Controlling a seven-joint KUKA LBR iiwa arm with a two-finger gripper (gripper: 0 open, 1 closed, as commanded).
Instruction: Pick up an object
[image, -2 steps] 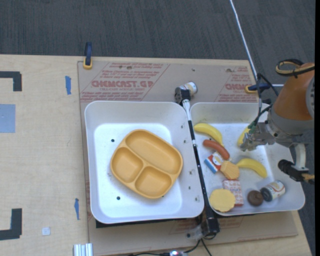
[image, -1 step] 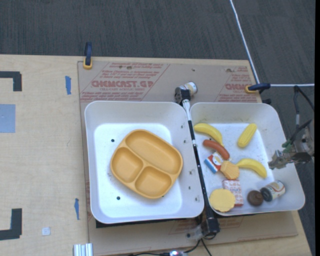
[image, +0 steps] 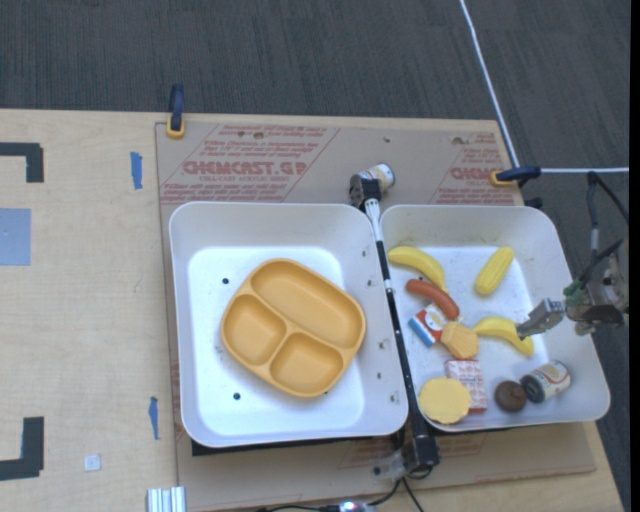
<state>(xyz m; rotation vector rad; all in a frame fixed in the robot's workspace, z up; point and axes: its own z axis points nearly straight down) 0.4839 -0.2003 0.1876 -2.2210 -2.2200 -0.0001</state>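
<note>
Camera view cuts off the arm at right; gripper (image: 545, 318) over the right bin (image: 560, 245), finger state unclear

arm (image: 612, 305): cut off at right edge | claw (image: 540, 320): finger gap too small to judge

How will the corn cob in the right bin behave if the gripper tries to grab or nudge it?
The corn cob looks like a rounded, stiff toy, so it would probably roll sideways if nudged. It looks small and likely light. It lies apart from the banana, near the right bin's far wall, which may crowd a grasp.
</note>
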